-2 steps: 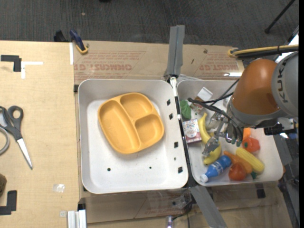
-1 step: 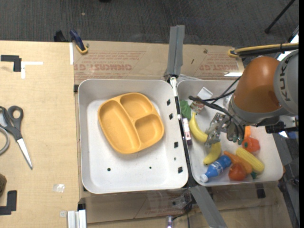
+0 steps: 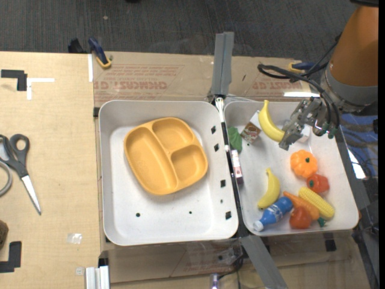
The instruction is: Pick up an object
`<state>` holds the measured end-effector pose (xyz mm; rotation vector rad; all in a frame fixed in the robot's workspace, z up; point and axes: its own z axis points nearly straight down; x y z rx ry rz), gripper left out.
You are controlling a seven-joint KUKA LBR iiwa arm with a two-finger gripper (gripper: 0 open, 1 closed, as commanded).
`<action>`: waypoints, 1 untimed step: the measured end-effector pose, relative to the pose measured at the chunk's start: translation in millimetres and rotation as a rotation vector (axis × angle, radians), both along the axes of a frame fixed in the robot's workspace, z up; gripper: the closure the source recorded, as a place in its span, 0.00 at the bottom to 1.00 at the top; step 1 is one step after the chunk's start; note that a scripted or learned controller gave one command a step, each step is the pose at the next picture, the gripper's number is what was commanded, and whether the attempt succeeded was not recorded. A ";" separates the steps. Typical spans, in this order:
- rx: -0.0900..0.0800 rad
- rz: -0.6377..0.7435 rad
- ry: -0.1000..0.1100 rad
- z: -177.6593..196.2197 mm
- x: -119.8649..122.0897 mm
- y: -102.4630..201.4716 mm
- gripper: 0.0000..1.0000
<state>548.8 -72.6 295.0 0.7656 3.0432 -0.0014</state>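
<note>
My gripper (image 3: 293, 133) hangs over the back of the right bin (image 3: 344, 218), its fingers apart with nothing between them. Just left of it lies a yellow banana (image 3: 269, 123), curved along the bin's far side. Below the gripper sits an orange pumpkin-like toy (image 3: 303, 163), then a red tomato (image 3: 317, 183), a corn cob (image 3: 317, 202) and an orange carrot (image 3: 299, 202). A second banana (image 3: 271, 189) lies mid-bin, above a blue bottle (image 3: 274, 214). A small brown and white packet (image 3: 251, 132) and a green item (image 3: 234, 139) rest by the left wall.
The left bin (image 3: 114, 221) holds a yellow divided plate (image 3: 166, 155). Scissors (image 3: 20, 164) lie on the wooden bench at far left. A grey post (image 3: 222, 62) stands behind the divider between the bins. Cables (image 3: 289, 71) trail behind the right bin.
</note>
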 end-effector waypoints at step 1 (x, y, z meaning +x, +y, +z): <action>0.001 0.063 0.003 -142.0 17.0 -32.9 1.00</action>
